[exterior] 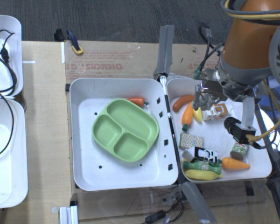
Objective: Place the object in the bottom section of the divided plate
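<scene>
A green divided plate [99, 125] lies tilted in the left bin [79, 139], with one long section along its upper right and two smaller ones toward the front. All three sections look bare. My gripper [203, 101] hangs low over the back of the right bin [261, 169], below the orange wrist band. Just beneath and left of it lie an orange carrot-like piece [187, 115], a small yellow piece [197, 116] and an orange-red sausage [181, 101]. A small white and orange carton [218, 112] sits to its right. Nothing visibly hangs from the gripper.
A red-orange piece [136, 101] lies behind the plate in the left bin. The right bin's front holds a patterned square [191, 140], a black-and-white piece [206, 154], a green and yellow piece [203, 170], another carrot [235, 164] and a small can [239, 150]. The bins' shared wall [170, 125] stands between plate and gripper.
</scene>
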Motion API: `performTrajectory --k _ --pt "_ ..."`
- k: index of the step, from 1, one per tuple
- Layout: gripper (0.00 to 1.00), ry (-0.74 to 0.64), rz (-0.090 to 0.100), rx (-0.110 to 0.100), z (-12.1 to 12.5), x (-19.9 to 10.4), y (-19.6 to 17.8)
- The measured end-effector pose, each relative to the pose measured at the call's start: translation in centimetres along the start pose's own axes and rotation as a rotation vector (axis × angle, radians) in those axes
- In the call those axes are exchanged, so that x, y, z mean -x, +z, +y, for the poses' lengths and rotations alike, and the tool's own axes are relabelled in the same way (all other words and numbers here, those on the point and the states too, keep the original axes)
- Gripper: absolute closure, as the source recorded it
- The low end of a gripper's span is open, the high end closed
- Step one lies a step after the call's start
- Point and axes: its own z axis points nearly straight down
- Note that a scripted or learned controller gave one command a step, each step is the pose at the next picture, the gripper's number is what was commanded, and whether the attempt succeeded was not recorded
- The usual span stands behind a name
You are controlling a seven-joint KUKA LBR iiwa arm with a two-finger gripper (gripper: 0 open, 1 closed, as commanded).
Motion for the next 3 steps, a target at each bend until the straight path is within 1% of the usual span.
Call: performTrajectory --k 1,2,3 --pt "1.0 0.086 0.001 -0.003 -3.9 4.4 9.7" --pt "1.0 -0.12 0.001 -0.003 -3.0 -3.4 13.3" --pt "1.0 -0.077 0.001 -0.003 -4.3 1.1 13.3"
